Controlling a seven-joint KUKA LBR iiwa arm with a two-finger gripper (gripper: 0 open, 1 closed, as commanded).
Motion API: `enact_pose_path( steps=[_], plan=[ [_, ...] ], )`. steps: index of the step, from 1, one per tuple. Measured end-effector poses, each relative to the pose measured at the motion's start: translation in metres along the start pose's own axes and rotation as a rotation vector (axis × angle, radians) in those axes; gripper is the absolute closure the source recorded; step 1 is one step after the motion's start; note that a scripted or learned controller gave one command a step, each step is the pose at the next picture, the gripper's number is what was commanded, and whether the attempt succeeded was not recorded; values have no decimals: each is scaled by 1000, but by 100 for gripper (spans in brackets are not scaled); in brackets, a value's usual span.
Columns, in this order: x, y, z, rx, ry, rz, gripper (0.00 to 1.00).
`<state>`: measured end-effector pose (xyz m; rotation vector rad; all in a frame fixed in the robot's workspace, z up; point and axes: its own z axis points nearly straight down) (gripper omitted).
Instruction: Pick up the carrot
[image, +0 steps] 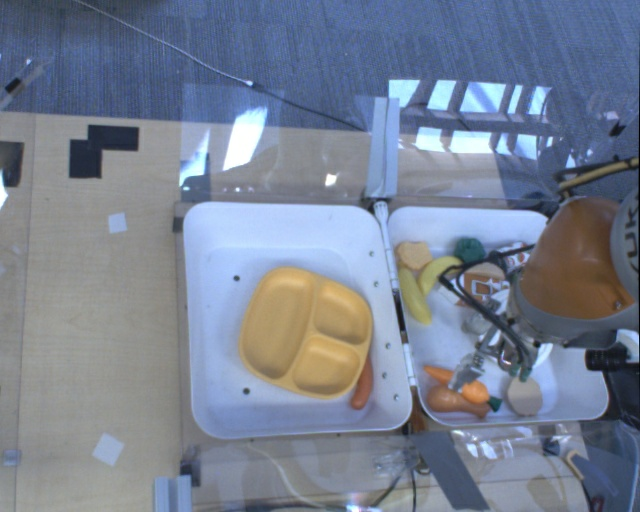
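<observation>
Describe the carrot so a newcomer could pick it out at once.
Start at the right white bin and go to its front edge. The carrot lies there, slim and orange, just left of the end effector. The orange butternut-shaped toy right below it is fatter and pear-shaped, and the bananas above it are yellow.

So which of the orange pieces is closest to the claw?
The carrot in the right bin, just left of the claw. The other slim orange piece lies in the left bin, beside the yellow plate.
</observation>
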<state>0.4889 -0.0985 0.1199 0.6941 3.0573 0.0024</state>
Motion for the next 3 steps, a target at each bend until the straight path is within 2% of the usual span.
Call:
enact_pose_path(
  steps=[1,2,3],
  plan=[
    [-1,8,29,-3,-17,51,0],
    [-2,11,18,-6,-16,43,100],
    [9,41,-67,-3,-5,231,100]
  ],
)
